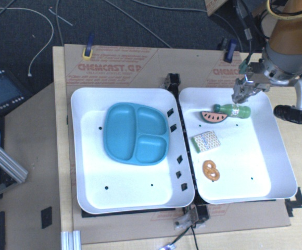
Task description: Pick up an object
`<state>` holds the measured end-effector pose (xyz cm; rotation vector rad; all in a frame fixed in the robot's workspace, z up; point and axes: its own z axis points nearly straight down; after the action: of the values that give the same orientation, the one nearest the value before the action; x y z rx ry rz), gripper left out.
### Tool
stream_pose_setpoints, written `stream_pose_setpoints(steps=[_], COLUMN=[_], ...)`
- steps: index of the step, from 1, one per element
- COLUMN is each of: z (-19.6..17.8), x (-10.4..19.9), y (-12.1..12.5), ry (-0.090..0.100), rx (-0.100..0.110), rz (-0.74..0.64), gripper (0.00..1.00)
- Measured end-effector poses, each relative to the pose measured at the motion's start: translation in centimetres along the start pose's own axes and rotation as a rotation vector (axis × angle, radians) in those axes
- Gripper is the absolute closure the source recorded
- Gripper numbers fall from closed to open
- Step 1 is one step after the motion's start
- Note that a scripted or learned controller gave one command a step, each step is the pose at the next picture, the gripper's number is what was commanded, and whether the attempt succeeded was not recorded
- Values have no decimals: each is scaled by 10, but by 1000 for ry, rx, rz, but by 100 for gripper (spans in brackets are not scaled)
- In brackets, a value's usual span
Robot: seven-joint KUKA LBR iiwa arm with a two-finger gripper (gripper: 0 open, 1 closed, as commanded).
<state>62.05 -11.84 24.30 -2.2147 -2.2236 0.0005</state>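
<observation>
- Camera view, nearest first: pretzel (211, 170) lies low in the right bin (276, 155), w/ a small patterned green-edged block (205, 140) just above it
- Further back in that bin: watermelon slice (214, 116) beside a green bottle-like toy (233, 110), the two touching or nearly so
- Left bin (88, 155) holds a blue divided plate (136, 133), well apart from the arm
- Gripper (241, 99) is down over the green toy's right part, at or just above it; can't tell if it's spread or closed
- Progress, my read: reach looks done, grasp unconfirmed, nothing lifted yet; closing & lifting remain
</observation>
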Motion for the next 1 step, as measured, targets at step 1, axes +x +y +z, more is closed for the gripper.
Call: stream_pose_setpoints(steps=[1], z=[9], x=[53], y=[-9], ry=[1], rx=[1], rz=[-2], gripper=[100])
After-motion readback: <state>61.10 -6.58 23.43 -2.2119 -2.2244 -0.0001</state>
